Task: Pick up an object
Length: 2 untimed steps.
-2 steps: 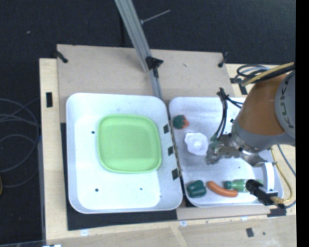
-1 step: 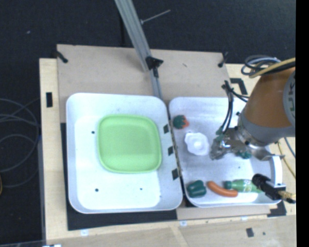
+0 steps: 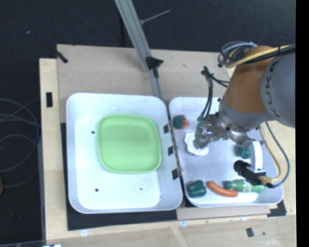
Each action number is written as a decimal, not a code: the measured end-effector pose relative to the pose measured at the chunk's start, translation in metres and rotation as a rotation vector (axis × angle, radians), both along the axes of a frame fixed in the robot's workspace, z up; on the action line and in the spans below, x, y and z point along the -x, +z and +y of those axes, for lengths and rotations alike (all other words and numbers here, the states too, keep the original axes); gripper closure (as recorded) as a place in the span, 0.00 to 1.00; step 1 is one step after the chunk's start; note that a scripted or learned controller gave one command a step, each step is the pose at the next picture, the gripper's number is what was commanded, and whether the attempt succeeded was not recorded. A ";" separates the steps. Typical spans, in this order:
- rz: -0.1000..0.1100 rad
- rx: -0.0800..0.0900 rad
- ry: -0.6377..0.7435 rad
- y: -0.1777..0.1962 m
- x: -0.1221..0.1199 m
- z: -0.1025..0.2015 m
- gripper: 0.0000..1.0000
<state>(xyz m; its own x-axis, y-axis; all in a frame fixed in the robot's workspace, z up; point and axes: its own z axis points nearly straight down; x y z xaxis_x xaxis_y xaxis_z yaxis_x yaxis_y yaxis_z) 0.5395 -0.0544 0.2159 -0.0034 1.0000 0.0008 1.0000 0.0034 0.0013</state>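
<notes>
My gripper (image 3: 202,138) reaches down into the right bin (image 3: 219,202), right over a small white object (image 3: 193,145) near the bin's left-centre. The arm's grey and orange wrist covers the bin's upper right. An orange and green toy (image 3: 179,121) lies near the bin's left wall. Along the front of the bin lie a dark green block (image 3: 196,189), an orange carrot-like piece (image 3: 222,190) and a green bottle-like item (image 3: 243,187). A small teal piece (image 3: 243,151) sits at the right.
The left bin (image 3: 82,189) holds a light green square plate (image 3: 129,143). A grey metal pole (image 3: 136,32) slants from the top down to the divide between the bins. Black cables and a white bracket (image 3: 257,158) hang at the right bin's right side.
</notes>
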 end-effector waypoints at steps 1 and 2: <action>0.000 0.000 0.001 0.014 -0.024 0.051 1.00; 0.000 0.000 0.000 0.024 -0.037 0.099 1.00</action>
<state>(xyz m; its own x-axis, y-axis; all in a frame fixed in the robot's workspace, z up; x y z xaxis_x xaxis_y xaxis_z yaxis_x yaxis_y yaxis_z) 0.5762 0.0444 0.2395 -0.0037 1.0000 0.0010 1.0000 0.0037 0.0010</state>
